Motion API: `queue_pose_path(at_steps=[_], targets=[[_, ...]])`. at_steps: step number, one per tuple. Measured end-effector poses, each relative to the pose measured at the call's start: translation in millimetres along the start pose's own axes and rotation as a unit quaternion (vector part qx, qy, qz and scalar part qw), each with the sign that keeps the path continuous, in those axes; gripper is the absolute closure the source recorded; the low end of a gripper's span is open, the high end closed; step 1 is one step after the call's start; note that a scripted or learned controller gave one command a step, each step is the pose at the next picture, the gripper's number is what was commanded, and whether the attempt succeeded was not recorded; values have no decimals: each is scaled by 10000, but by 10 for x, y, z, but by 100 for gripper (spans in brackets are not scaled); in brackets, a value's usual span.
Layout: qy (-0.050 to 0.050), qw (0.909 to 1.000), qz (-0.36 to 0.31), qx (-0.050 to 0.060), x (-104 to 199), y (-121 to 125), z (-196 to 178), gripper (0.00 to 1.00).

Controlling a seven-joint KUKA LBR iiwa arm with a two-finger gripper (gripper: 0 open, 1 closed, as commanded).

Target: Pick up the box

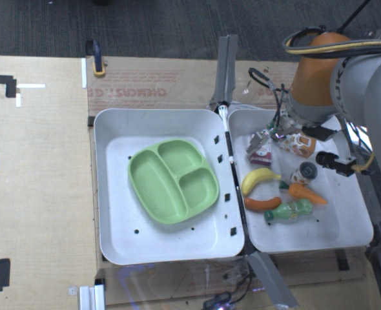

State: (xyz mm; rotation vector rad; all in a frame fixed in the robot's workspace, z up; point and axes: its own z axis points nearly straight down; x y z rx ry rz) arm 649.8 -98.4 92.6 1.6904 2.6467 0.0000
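Note:
A small grey and dark red box (260,148) lies in the upper left part of the right bin (345,234). My gripper (276,133) hangs low over the bin, right at the box's upper right corner and seemingly touching it. The grey arm with its orange band (319,76) comes down from the upper right and hides the bin's far corner.
The right bin also holds an orange and white packet (300,144), a banana (258,179), a red sausage (263,204), a green bottle (288,211), a carrot (305,193) and a dark round cap (307,170). A green divided plate (172,181) lies in the left bin (113,237).

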Motion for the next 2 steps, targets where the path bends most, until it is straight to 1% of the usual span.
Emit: queue_pose_path(at_steps=[1,2], targets=[[-8,10000,10,-6,-9,1,-102,100],[-2,9969,785,2,658,303,-998,100]])
